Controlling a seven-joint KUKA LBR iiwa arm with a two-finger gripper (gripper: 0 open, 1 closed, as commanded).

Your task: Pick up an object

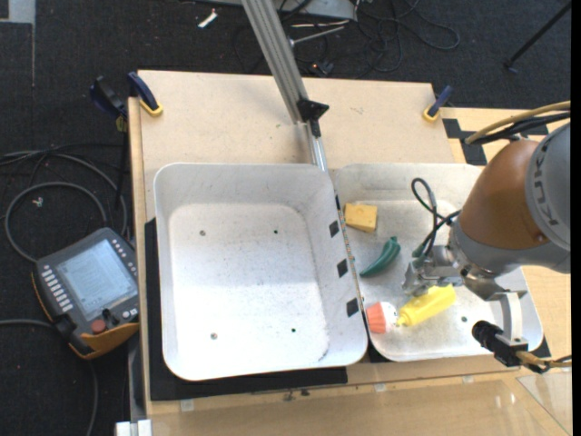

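Gripper low in the right bin, just above the long yellow plastic toy with a red and white end.
Toy looks light, hard and smooth; grab its middle. I cannot tell the gripper's state.

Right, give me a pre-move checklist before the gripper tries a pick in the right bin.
1. Gripper over the right bin: ok.
2. A target close by: ok, the yellow object lies just below the gripper.
3. Finger opening: cannot tell, the arm hides it.
4. Nothing held yet: cannot tell.
5. Target apart from its neighbours: not ok, the orange-and-white piece sits at its left end; the green object lies apart.
6. Yellow block out of the way: ok, it rests near the divider, apart from the gripper.
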